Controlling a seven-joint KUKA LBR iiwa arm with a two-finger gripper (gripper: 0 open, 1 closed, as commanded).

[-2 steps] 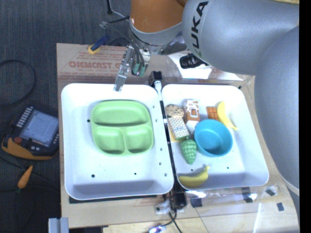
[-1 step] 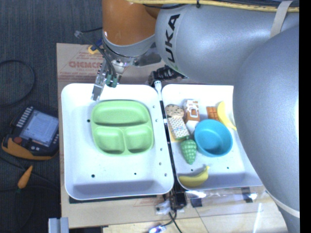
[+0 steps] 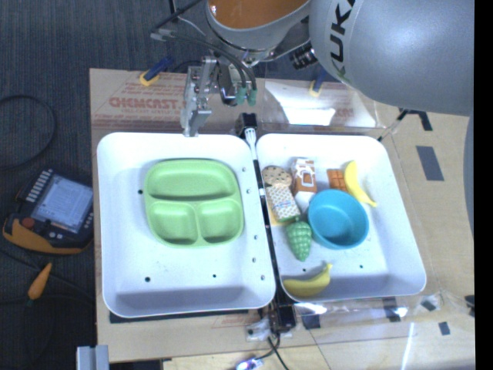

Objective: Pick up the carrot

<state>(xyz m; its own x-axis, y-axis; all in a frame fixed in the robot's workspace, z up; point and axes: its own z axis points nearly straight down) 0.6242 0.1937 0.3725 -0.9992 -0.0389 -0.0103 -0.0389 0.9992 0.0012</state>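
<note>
green tray in left bin, blue bowl right

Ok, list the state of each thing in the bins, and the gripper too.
gripper: over the left bin's far rim
green plate: upright, compartments bare
blue bowl: upright in the right bin
carrot: lying behind the bowl, not gripped
banana: lying flat

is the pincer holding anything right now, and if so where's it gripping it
Nothing is held: the pincer hangs above the far rim of the left bin, with nothing between its fingers.
</note>
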